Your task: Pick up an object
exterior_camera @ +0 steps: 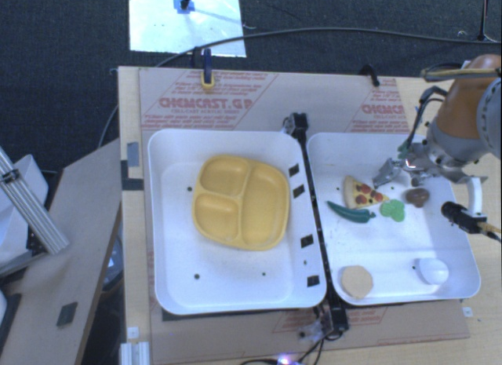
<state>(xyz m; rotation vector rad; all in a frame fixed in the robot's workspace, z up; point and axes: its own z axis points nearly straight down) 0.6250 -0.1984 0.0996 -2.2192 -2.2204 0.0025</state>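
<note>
In the right bin (455,281) lie several small toys. A pizza slice (362,192) sits near the middle, with a dark green pepper (350,213) just below it. To their right are a green leafy piece (393,210) and a brown lump (417,196). A tan round disc (357,281) rests at the front left and a white oval (432,270) at the front right. My gripper (406,177) hangs over the bin's back right, just above the brown lump and right of the pizza slice. It is open, with nothing between its fingers.
The left bin (169,277) holds a yellow divided plate (240,201). A ridge with black clips (307,216) separates the two bins. A black part (463,216) of the arm reaches over the right bin's right rim. Cables cross the bench behind the bins.
</note>
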